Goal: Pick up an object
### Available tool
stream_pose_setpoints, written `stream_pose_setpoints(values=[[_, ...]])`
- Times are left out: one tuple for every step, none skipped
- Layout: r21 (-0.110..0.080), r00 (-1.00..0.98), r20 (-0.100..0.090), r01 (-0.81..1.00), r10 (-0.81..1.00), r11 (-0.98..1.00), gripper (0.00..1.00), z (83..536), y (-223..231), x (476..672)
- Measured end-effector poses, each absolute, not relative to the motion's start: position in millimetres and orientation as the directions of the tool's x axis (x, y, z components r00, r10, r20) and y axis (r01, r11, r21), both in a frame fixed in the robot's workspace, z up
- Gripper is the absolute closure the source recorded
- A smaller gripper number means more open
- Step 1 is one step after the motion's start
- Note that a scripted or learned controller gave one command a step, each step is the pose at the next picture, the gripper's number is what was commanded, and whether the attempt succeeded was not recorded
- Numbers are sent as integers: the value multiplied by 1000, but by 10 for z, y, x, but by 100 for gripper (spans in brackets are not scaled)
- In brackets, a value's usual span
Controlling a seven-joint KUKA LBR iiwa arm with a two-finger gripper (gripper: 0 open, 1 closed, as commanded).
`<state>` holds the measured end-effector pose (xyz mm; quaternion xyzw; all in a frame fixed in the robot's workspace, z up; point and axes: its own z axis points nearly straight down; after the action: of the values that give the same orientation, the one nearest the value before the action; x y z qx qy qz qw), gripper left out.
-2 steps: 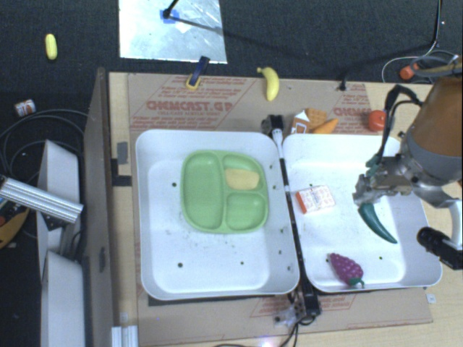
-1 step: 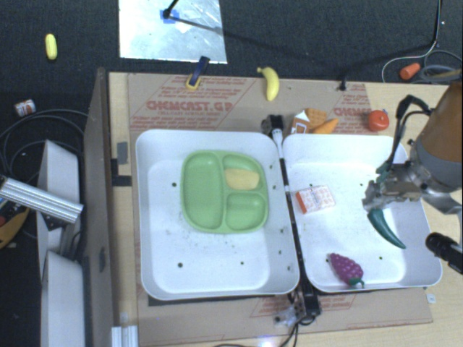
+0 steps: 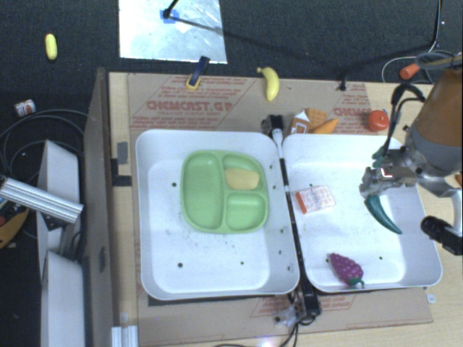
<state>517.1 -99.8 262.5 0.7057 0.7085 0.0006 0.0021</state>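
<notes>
Camera view puts your gripper [image 3: 377, 186] over the right bin [image 3: 416, 266], near its right side, with a green pepper [image 3: 382, 212] hanging point-down from it, its top between the fingers, so the gripper is closed on the pepper. You have a red-and-white packet [image 3: 315, 198] near the bin's left wall and purple grapes [image 3: 346, 267] near its front. Your left bin [image 3: 163, 266] carries a green tray [image 3: 217, 191] with a yellow piece [image 3: 242, 178] in one compartment.

The scene is viewed by one fixed camera set high above the brown cardboard-topped bench [image 3: 217, 100], angled down at a slant. Both shallow white plastic bins [image 3: 163, 266] are taken in, with dark floor seen beyond at far and left.
</notes>
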Motion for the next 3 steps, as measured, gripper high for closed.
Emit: stream_pose_setpoints(values=[[1,-11,1,1000,1000,11,100,2609,-181,5139],[5,2,-2,1000,1000,-2,100,2688,-1042,5377],[2,-3,-1,1000,1000,3,0,2683,-1012,5369]])
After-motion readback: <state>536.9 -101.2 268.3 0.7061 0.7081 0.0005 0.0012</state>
